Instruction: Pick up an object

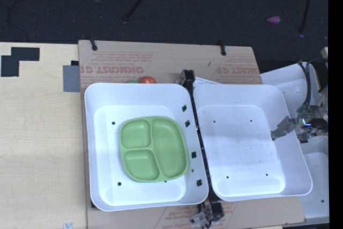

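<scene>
Green plate (154,148) is sitting in the left bin (102,115); looking light, stiff, slick — grab its rim. Gripper (289,128) is hovering far right of it, jaws unreadable.

Little of the robot arm (315,115) is visible. It is pale grey to white in its larger surfaces, with a broad smooth curved cover at the upper part. A thin dark cable loops down along this cover toward the wrist. The wrist section is darker, a cluster of small black and metallic parts with a faint greenish spot among them. The gripper (282,128) is a slim grey metal piece, dull in finish, with angular edges and a tapered tip.
</scene>
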`<state>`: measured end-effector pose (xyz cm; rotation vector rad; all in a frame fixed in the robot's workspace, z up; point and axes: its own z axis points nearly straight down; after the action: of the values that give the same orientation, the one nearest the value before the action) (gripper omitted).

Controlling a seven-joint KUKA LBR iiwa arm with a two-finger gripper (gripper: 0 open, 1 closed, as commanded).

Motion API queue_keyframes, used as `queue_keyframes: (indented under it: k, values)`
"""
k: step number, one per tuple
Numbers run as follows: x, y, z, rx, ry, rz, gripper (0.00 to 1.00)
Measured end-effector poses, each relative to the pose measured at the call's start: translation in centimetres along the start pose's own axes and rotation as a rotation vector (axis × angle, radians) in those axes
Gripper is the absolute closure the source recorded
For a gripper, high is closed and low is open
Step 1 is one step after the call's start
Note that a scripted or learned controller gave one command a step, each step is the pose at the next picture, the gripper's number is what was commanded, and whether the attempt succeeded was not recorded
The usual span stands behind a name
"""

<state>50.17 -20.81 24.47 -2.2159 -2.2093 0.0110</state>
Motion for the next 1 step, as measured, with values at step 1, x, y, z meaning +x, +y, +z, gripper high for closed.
queue_keyframes:
  k: [1]
  values:
    - [0.02,0.22,-0.58,-0.011,-0.003,-0.003,0.0]
